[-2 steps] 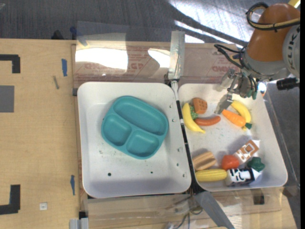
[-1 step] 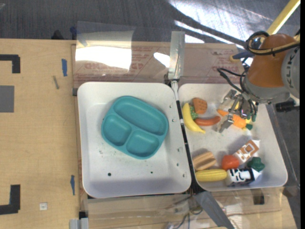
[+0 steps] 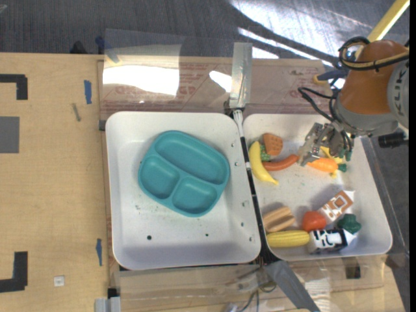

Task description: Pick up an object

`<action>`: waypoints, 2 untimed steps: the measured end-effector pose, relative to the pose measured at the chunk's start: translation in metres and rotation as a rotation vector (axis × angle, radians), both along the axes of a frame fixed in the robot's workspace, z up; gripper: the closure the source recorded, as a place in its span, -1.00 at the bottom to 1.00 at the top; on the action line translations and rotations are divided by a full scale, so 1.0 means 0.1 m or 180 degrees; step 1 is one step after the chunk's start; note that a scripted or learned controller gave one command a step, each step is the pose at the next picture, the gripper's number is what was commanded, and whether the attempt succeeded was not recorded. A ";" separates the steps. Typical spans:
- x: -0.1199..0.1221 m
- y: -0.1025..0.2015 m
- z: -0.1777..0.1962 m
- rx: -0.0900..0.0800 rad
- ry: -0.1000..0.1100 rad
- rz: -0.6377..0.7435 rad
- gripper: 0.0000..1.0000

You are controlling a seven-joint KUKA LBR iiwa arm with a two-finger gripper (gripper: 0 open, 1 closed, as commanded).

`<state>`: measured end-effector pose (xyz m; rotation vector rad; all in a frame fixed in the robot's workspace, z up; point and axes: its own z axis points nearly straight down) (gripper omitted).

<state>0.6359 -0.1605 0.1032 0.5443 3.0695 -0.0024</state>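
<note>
The arm (image 3: 370, 86) reaches in from the right and the gripper (image 3: 323, 145) hangs low over the far part of the right bin (image 3: 380, 207), right among the toy food. Its metal tip sits just above the orange carrot (image 3: 325, 165) and just beside the end of the red chilli pepper (image 3: 281, 163), so this looks like the approach-and-descend step of the pick, with the grasp not yet made. I cannot tell how the gripper stands, wide or narrow, and nothing visibly sits in it, so I call it empty-handed for now. The likeliest target is that carrot, lying on the bin floor against a yellow piece beside it, near the far right corner. Elsewhere in the same bin: a banana (image 3: 259, 164) along the left wall, a croissant-like pastry (image 3: 272, 142) beyond the pepper, a slice of bread (image 3: 278, 218), a corn cob (image 3: 287, 239), a tomato (image 3: 314, 220), a small carton (image 3: 338, 203) and a black-and-white figure (image 3: 330, 238) near the front. The left bin (image 3: 123, 226) carries a teal divided plate (image 3: 184, 172), well apart from the action. The next move calls for lining up squarely over one item, since carrot and pepper crowd each other, then coming down to the floor, closing and lifting straight up.
</note>
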 end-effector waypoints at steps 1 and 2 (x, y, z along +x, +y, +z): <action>-0.91 0.16 0.01 0.0029 0.0067 -0.0720 1.00; -0.91 0.16 0.01 0.0028 0.0068 -0.0719 -1.00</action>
